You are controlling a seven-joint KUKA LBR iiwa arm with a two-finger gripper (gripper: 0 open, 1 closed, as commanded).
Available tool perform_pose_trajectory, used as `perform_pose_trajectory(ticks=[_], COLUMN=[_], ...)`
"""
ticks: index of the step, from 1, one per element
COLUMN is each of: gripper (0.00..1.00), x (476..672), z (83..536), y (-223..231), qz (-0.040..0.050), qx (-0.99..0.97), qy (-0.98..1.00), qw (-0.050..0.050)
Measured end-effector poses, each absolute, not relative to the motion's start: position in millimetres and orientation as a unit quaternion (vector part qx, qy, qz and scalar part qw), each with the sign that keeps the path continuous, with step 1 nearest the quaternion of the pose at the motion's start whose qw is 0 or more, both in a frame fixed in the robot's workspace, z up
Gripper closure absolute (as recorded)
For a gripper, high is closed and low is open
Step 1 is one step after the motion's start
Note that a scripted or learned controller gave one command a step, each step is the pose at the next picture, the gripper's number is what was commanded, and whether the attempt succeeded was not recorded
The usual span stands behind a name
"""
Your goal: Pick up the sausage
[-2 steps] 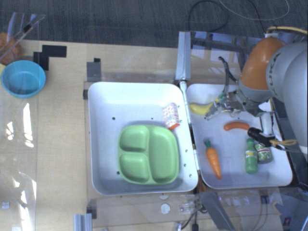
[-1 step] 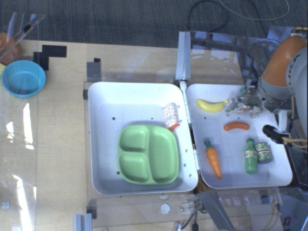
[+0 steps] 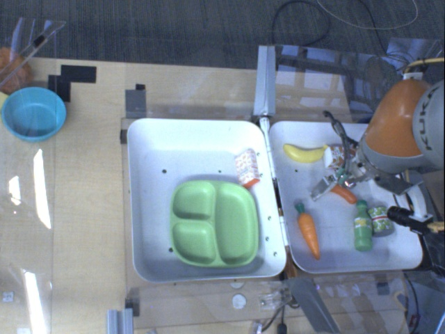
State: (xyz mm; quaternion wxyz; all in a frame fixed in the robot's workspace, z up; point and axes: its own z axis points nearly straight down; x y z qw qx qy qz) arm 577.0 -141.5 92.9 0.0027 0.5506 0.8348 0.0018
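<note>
Even, fairly bright overhead light falls across the tabletop (image 3: 83, 207), and the two white bins (image 3: 149, 207) stay readable without blowing out. Pale streaks of glare lie on the tabletop's left side, near the blue bowl (image 3: 33, 113), and soft short shadows sit close under the green tray (image 3: 214, 223). The picture is slightly soft throughout, with small details grainy.
</note>
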Motion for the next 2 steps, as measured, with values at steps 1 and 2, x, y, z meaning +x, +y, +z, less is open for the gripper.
perform_pose_trajectory(ticks=[1, 2], gripper=[1.00, 1.00], x=[579.9, 626.7], z=[105, 209], y=[-141, -92], qz=[0.0037, 0.0028], qx=[0.550, 0.547], qy=[0.835, 0.837], qw=[0.006, 0.005])
